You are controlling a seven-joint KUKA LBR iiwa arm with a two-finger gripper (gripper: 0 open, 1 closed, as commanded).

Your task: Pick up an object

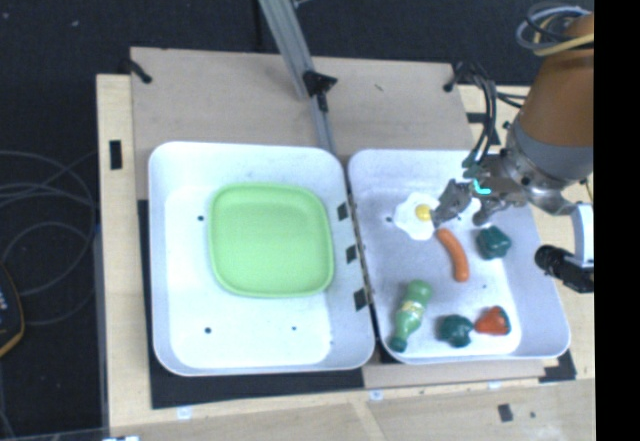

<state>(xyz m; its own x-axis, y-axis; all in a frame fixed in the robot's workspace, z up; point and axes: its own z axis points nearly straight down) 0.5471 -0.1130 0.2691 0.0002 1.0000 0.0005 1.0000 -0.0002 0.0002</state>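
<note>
My gripper [468, 209] hangs over the right bin [400, 164], its two fingers spread apart with nothing between them. Just left of it lies a fried egg toy [413, 217]. An orange sausage [453, 254] lies below the gripper, and a dark green piece [493, 244] sits to the right of the sausage. Near the bin's front are a green bottle [408, 313], a dark green vegetable [455, 330] and a red-orange piece [491, 321].
The left bin [180, 179] holds a light green square plate [271, 239]. A grey slanted pole [283, 14] rises from the back of the bench between the bins. The arm's body [560, 119] looms over the right bin's far right corner.
</note>
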